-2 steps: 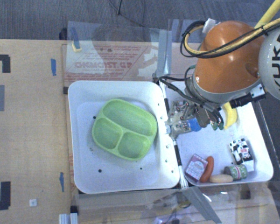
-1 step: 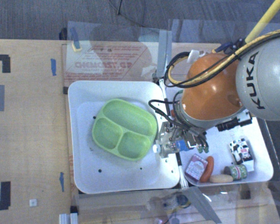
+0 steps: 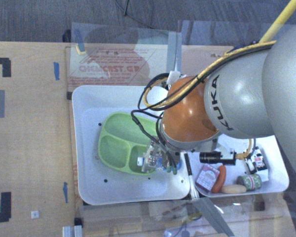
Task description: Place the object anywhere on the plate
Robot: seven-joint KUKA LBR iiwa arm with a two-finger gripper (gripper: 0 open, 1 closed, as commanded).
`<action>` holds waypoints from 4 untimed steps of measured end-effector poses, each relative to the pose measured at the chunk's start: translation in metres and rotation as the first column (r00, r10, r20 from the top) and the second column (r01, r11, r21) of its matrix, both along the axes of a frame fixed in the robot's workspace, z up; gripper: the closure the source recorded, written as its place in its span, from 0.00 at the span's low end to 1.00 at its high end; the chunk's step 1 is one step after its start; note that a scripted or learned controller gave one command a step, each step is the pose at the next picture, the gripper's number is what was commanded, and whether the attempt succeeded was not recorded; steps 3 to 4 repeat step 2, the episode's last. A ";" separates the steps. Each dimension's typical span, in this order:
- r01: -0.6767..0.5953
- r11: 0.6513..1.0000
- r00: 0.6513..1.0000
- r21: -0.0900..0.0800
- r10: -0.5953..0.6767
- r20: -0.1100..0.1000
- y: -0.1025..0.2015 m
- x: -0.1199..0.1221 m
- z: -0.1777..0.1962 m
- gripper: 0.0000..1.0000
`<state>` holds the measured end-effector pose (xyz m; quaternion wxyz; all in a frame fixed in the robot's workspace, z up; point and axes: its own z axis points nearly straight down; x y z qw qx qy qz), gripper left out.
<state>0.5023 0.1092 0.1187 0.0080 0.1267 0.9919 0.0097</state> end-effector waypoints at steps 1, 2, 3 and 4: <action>0.006 1.000 1.000 -0.008 -0.006 0.001 -0.006 0.001 -0.001 0.00; -0.095 0.995 0.995 -0.017 0.094 -0.019 -0.016 0.044 0.153 0.00; -0.095 0.995 0.995 -0.017 0.094 -0.019 -0.016 0.044 0.153 0.00; -0.095 0.995 0.995 -0.017 0.094 -0.019 -0.016 0.044 0.153 0.00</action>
